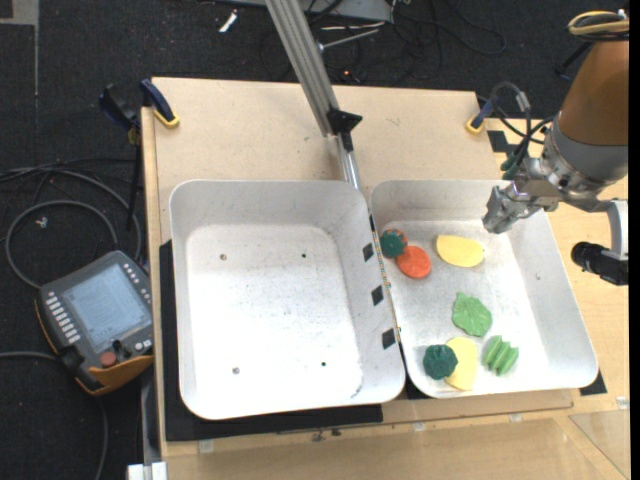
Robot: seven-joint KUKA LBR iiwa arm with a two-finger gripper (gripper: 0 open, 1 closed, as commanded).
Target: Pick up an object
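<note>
We see a grey arm (590,108) with an orange band reaching in from the right of the frame, its gripper (500,216) hanging over the upper part of the right bin (560,313). We cannot tell whether the fingers are wide or narrow; nothing shows between them.

The objects lie in that right bin, at centre right of the frame. Just below and left of the gripper rests a flat yellow oval piece (460,251), pale and smooth, with a darker rim on its right end. Touching it on the left is a round orange-red piece (414,262), and above that, near the bin's left wall, a small dark green knobbly piece (392,241) with a spot of red on it. Lower down we see a light green leafy piece (471,315) with a crinkled outline. Near the bin's bottom edge, a dark green bumpy lump (438,361) sits against a pale yellow piece (463,362), and just to their right lies a bright green ribbed piece (500,355).

The left bin (190,218) takes up the middle of the frame on the tan bench (250,128). A handheld control pendant (95,313) lies on the dark floor at lower left.
</note>
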